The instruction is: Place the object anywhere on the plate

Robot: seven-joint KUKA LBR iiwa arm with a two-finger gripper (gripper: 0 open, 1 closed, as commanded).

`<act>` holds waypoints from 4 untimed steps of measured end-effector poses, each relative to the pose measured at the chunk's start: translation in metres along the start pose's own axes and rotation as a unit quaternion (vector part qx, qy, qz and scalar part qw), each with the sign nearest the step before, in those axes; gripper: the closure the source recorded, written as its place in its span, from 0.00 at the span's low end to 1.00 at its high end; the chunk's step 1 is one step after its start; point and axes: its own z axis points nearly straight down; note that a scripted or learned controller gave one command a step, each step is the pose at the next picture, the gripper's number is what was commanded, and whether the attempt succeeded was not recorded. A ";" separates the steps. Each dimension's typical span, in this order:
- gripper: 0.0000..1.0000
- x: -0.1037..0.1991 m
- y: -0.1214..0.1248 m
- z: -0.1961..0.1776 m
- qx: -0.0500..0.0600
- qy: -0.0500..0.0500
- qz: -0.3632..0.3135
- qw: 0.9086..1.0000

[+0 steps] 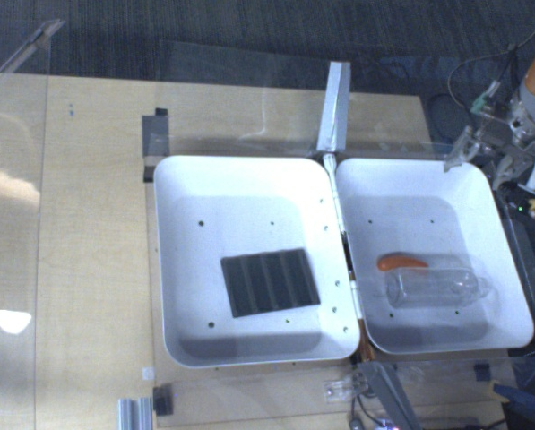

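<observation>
Meanwhile gripper, finger state unreadable, hovers beyond clear bottle; orange object touching bottle risks fouled grasp; plate awaits.

Clear bottle crowds orange object; ridged plate lies unobstructed.

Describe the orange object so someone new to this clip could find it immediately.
Look in the right-hand bin of the two white bins. Near its middle lies a clear plastic bottle on its side; the small orange object lies right against the bottle's upper-left edge. It is the one brightly coloured thing in either bin.
</observation>
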 end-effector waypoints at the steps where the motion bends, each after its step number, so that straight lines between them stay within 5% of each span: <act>1: 0.00 0.013 0.029 0.060 0.001 -0.001 0.025 1.000; 2: 0.00 0.026 0.024 0.042 0.001 0.000 0.098 0.995; 3: 0.00 0.031 0.021 0.038 0.001 0.000 0.224 0.975; 4: 0.00 -0.007 -0.046 0.077 0.002 0.000 0.241 0.971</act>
